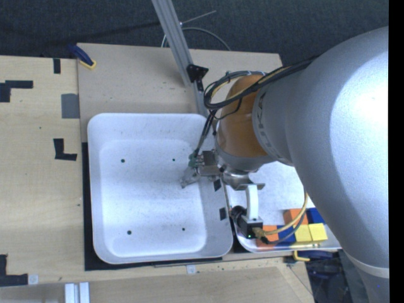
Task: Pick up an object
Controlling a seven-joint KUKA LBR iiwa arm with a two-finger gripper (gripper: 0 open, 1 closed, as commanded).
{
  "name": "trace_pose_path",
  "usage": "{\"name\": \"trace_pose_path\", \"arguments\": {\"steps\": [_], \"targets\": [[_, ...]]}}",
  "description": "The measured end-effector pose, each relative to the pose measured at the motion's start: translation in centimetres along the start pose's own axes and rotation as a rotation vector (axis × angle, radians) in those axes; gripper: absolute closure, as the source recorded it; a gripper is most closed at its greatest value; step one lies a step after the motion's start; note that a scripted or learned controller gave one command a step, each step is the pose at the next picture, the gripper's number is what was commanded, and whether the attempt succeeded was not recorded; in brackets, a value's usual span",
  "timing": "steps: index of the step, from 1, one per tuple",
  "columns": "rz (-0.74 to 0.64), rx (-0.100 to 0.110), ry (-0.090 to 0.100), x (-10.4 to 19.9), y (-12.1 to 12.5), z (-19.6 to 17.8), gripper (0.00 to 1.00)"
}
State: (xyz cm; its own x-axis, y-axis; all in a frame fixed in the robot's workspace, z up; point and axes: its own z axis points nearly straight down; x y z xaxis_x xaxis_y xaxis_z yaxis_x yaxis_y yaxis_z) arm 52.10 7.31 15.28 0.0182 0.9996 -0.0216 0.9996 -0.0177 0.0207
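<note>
Arm [341, 137], grey and very large in the frame, reaches in from the right, with an orange band [237, 131] above its wrist. Its jaws hang low over the right side of the left bin [145, 194], close to the wall it shares with the right bin [278, 197]. They look small and dark against the white floor. How far open they are, and whether they have hold of anything, cannot be told from this angle.

Both bins are shallow and white and sit side by side on a black mat [84, 232]. The left bin's floor shows four small dark dots, two far and two near. The arm hides most of the right bin. In that bin's near right corner lie small blocks bunched together: an orange block [291, 216], a blue block [314, 218] just right of it, and a yellow block [310, 233] nearer the front. These blocks are well apart from the jaws.

Underneath, the bench [38, 188] is pale tan. Short black tape marks [61, 149] and a grey patch [70, 105] lie on its left part. A small blue and yellow item [83, 55] rests at the far left corner of the raised board. A silver rail [169, 27] slants down from the far edge toward the bins. Beyond the bench the floor [284, 11] is dark.
</note>
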Motion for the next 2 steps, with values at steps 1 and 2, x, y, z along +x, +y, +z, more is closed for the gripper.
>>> {"name": "trace_pose_path", "arguments": {"steps": [1,2], "targets": [[-0.001,-0.001,-0.001,0.02,-0.03,0.07,0.00],[-0.001,-0.010,0.000,0.08,0.20,-0.07,0.00]]}}
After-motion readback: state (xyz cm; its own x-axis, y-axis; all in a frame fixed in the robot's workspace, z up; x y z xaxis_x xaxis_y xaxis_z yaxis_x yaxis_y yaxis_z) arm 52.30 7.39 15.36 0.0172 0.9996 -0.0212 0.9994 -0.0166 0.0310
